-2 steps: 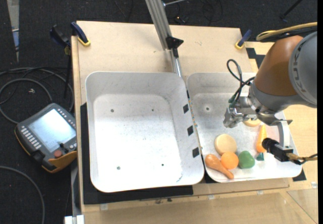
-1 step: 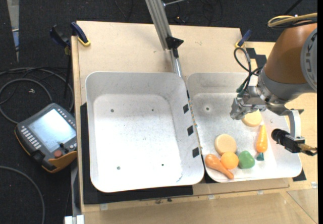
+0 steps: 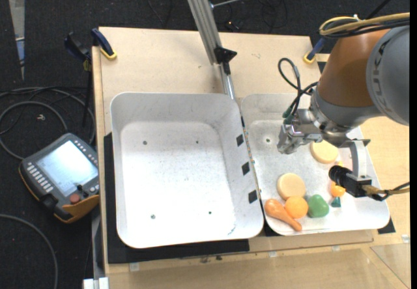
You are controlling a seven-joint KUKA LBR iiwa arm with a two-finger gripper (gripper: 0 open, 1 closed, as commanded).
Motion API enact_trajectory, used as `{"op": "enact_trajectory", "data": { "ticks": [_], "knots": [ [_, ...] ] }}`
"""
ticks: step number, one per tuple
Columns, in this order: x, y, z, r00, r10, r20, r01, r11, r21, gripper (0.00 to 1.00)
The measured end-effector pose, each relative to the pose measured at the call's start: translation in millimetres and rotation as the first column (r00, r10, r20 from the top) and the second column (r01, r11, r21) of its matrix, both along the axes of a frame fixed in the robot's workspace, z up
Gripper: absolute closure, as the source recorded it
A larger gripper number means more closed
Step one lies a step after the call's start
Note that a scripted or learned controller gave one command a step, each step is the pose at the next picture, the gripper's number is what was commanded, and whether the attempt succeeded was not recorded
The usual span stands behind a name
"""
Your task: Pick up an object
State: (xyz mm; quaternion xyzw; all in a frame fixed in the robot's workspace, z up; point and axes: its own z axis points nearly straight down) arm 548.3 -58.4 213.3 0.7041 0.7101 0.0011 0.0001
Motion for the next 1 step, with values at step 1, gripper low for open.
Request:
{"op": "enact_trajectory", "data": {
  "ticks": [1],
  "knots": [
    [19.7, 55.7, 5.6, 1.000, 0.001, 0.000, -0.001, 1.000, 0.001, 1.00]
  ]
}}
